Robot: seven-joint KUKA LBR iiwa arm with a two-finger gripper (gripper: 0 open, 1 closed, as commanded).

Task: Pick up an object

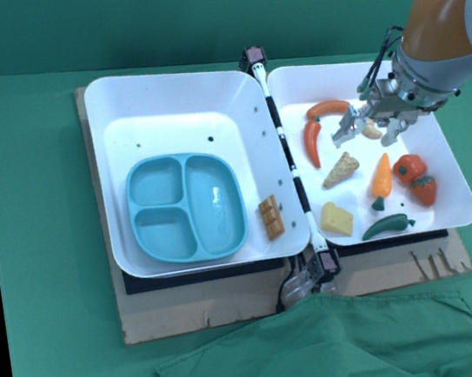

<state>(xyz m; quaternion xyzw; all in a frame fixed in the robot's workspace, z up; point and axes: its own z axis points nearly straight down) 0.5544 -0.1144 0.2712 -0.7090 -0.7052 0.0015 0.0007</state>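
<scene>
My gripper (369,127) hangs over the upper part of the right bin (446,152), fingers spread open. A small beige food piece (372,129) lies between the fingertips, and I cannot tell if they touch it. Just left of the gripper are a red-orange sausage (328,108) and a red chili (312,142). Below it lie a tan cone-shaped piece (340,169), an orange carrot (381,176), a red pepper (408,168), a strawberry (423,190), a green chili (388,224) and a yellow cheese wedge (337,219).
The left bin (118,104) holds a light blue divided plate (186,206) and a brown wafer bar (270,218) by its right wall. A black-and-white divider strip (289,158) runs between the bins. Green cloth (330,345) lies in front of the bench.
</scene>
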